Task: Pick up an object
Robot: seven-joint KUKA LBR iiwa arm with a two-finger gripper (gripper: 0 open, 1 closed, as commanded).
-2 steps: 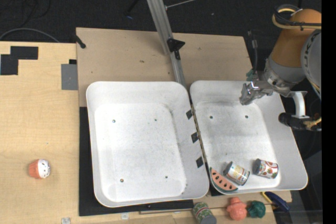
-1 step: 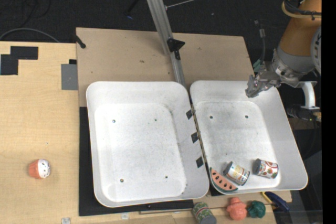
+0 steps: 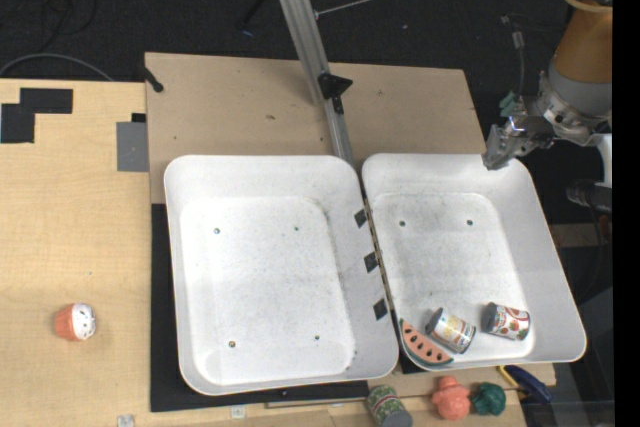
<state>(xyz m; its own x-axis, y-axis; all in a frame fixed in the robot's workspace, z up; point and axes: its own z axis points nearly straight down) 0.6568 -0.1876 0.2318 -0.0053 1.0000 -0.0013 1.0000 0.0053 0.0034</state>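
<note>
Bins: two shallow white plastic bins, left bin (image 3: pixel 200 185) and right bin (image 3: pixel 520 215), side by side and touching along the middle.
Cans: two small cans lying on their sides in the right bin's near corner; gold-and-silver can (image 3: pixel 451 329), long axis running up-left to down-right; red-and-white can (image 3: pixel 506 321), long axis roughly left-right, dark open end facing left.
Slice: one red watermelon-slice toy (image 3: pixel 424 346) on the right bin's near rim, just beside the gold can.
Off-bin items: orange round toy (image 3: pixel 75 322) on the light wood surface, left; dark can (image 3: pixel 385 405), pink toy (image 3: pixel 450 398), green toy (image 3: pixel 488 399) in front of the bins.
Surface: tan board (image 3: pixel 240 105) under the bins, dark floor behind, metal rail (image 3: pixel 300 15) slanting.
Gripper: grey gripper (image 3: pixel 496 157) over the right bin's far right corner, well apart from the cans.
Fingers: cannot tell, too small and dark.
</note>
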